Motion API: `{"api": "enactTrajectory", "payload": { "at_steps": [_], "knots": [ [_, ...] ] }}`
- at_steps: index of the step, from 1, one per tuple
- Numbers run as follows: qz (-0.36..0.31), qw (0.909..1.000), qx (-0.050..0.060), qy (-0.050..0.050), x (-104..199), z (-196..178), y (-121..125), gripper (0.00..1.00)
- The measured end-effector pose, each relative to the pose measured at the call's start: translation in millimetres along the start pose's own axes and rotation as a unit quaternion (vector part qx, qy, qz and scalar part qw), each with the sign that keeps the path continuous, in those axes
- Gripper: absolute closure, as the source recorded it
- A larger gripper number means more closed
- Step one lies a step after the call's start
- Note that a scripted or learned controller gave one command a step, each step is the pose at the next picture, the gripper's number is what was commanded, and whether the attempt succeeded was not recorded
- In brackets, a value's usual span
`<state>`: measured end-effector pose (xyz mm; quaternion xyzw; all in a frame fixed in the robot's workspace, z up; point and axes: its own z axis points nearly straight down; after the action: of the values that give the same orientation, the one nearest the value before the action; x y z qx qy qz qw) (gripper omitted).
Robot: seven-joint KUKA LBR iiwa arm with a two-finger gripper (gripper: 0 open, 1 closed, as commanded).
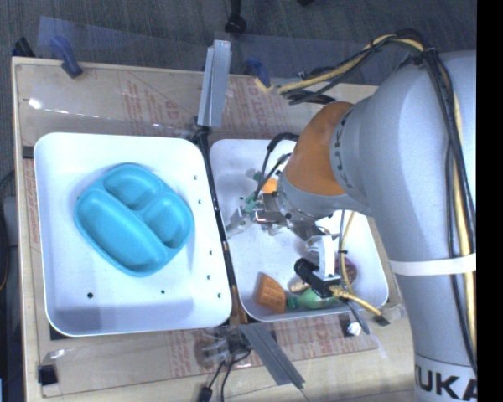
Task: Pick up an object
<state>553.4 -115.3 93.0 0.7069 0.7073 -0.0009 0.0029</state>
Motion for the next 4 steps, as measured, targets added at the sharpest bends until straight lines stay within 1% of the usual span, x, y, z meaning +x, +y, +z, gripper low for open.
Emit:
{"api": "enactTrajectory", "payload": {
  "at_steps": [1, 2, 3, 4],
  "knots": [
    [0.004, 1.0000, -0.005, -0.007, 4.4, -3.7, -45.2, 0.00],
    [0.003, 1.0000, -0.002, -0.004, 4.9, -1.4, 13.3, 0.00],
    [-0.002, 1.0000, 0.004, 0.003, -18.3, 2.2, -45.4, 0.00],
    [-0.003, 1.0000, 0.003, 0.003, -27.0, 2.0, 38.9, 0.00]
  ]
}}
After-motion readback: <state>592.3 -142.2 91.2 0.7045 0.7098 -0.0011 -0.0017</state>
